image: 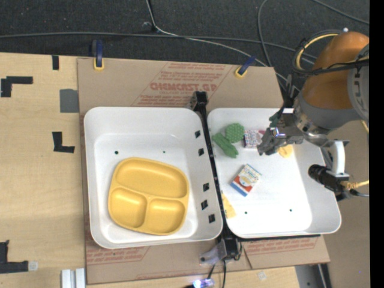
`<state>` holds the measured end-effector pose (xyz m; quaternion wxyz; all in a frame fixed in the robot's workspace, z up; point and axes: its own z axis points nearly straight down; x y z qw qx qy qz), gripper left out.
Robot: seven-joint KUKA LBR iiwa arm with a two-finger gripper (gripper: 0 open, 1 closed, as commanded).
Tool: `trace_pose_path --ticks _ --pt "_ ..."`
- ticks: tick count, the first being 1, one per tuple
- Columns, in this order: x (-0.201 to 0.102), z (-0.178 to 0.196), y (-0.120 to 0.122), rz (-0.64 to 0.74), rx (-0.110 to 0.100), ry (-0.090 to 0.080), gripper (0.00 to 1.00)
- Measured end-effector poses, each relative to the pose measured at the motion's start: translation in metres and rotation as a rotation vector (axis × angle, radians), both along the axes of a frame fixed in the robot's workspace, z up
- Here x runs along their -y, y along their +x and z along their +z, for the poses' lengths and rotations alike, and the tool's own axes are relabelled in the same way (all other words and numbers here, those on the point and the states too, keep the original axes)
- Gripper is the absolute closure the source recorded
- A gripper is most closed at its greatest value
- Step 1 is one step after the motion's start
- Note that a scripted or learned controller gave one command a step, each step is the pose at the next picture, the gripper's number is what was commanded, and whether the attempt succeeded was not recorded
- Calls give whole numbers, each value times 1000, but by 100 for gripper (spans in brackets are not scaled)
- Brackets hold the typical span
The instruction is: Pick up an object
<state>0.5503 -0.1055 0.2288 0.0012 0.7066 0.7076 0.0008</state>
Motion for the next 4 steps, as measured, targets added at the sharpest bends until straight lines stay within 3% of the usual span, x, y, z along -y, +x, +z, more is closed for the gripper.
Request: trace_pose_path --ticks 3,4 --pt "-144 7 -12 5 -4 2 100" --pt "-194 -7 -13 4 -7 0 100"
